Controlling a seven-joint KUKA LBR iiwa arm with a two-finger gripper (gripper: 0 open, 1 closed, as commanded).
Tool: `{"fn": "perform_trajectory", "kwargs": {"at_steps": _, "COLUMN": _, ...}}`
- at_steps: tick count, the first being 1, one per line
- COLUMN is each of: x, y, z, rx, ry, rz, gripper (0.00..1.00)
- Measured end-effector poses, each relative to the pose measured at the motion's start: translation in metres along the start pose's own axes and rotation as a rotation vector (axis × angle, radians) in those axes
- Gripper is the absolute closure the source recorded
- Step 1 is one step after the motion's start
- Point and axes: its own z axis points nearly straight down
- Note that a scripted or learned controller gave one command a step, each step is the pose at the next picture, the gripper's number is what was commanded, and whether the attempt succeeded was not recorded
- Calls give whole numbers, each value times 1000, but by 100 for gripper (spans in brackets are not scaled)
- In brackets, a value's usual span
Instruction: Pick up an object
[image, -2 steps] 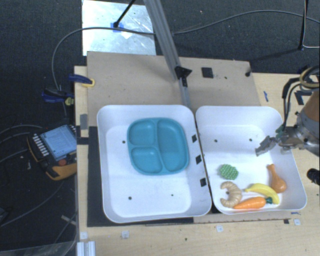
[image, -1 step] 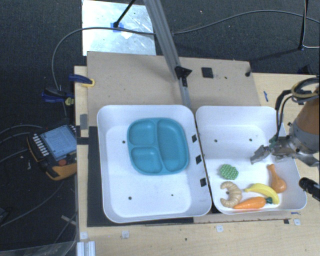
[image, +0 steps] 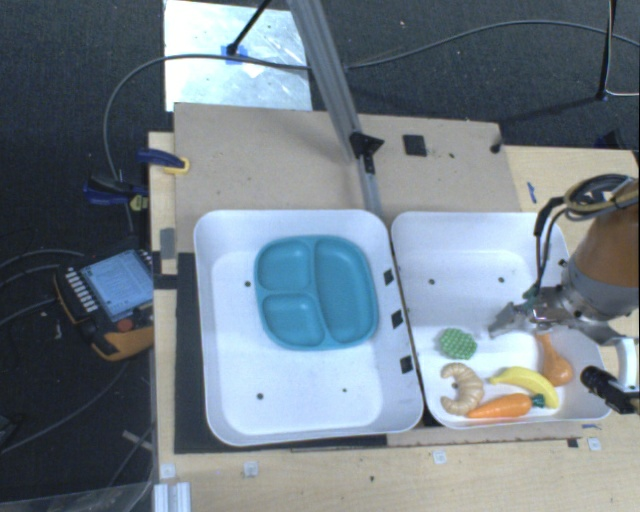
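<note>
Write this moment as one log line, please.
pincer: over right bin | grasp: none seen | near: banana, carrot | plate: left bin

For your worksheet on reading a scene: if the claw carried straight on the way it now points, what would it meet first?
The claw points left across the right bin. The green round item lies nearest that line, just below it; otherwise bare bin floor follows. Depth is unclear.

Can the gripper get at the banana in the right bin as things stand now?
Probably yes. The banana lies uncovered near the front of the right bin, with the carrot just in front and a croissant to its left. The gripper hangs just above it, with nothing between.
</note>
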Motion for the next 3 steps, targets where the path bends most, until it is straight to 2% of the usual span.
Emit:
{"fn": "perform_trajectory", "kwargs": {"at_steps": 1, "x": -1, "y": 2, "z": 18, "rx": -5, "ry": -1, "rz": 1, "gripper": 0}}
{"fn": "perform_trajectory", "kwargs": {"at_steps": 2, "x": -1, "y": 5, "z": 5, "rx": -15, "ry": -4, "rz": 1, "gripper": 100}}
{"fn": "perform_trajectory", "kwargs": {"at_steps": 3, "x": -3, "y": 7, "z": -38, "rx": -6, "ry": -2, "rz": -3, "gripper": 100}}
